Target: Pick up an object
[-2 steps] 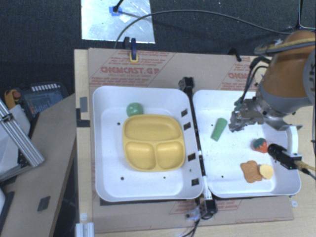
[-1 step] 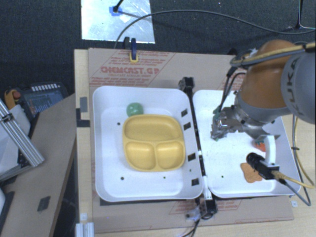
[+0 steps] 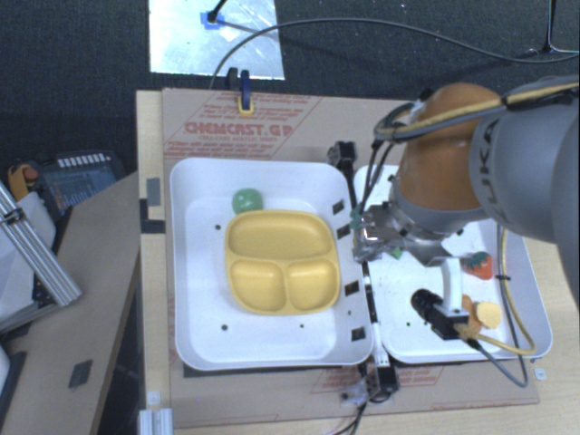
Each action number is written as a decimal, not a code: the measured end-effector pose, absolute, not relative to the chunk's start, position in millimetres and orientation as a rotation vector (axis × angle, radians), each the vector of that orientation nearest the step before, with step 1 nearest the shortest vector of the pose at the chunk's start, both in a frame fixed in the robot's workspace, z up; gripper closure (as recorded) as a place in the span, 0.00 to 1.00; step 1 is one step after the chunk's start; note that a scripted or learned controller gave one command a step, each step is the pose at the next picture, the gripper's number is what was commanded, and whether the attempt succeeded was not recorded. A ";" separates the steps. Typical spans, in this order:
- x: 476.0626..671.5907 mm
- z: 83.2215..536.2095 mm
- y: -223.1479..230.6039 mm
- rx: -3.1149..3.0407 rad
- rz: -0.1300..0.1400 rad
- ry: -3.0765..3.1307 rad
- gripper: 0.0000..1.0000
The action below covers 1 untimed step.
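As I read my feed from the front edge back, the closest loose thing is a small pale yellow disc (image 3: pixel 488 314), smooth and rounded, lying near the front right of the right bin (image 3: pixel 408 341). Just behind it sits a little orange piece (image 3: pixel 478 265), glossy, with a darker bit at its top that I cannot make out. Both bins are shallow, white, hard-looking plastic with rounded corners.

Across the divide, the left bin (image 3: pixel 199 243) holds a yellow tray (image 3: pixel 276 261), matte plastic, roughly square with soft corners, moulded into one long compartment at the back and two smaller ones in front. It lies flat near the bin's middle. Touching its far left corner is a green lump (image 3: pixel 246 200), rounded and dull.

My arm (image 3: pixel 535 170) comes in from the right, its grey casing curving down into the orange band (image 3: pixel 449 148), wrist bent downward over the right bin. The gripper (image 3: pixel 367 236) sits low at that bin's left edge, just beside the divider; the wrist hides it, so I cannot tell whether it is wide, narrow or holding anything.

Beyond the bins lies a brown printed cardboard sheet (image 3: pixel 272 130), then a shiny metallic sheet (image 3: pixel 199 25).
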<state>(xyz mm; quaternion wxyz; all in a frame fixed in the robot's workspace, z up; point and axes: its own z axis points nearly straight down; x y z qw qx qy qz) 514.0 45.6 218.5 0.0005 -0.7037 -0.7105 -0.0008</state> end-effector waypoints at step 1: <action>505.5 216.8 89.4 -2.211 -0.003 -2.231 1.00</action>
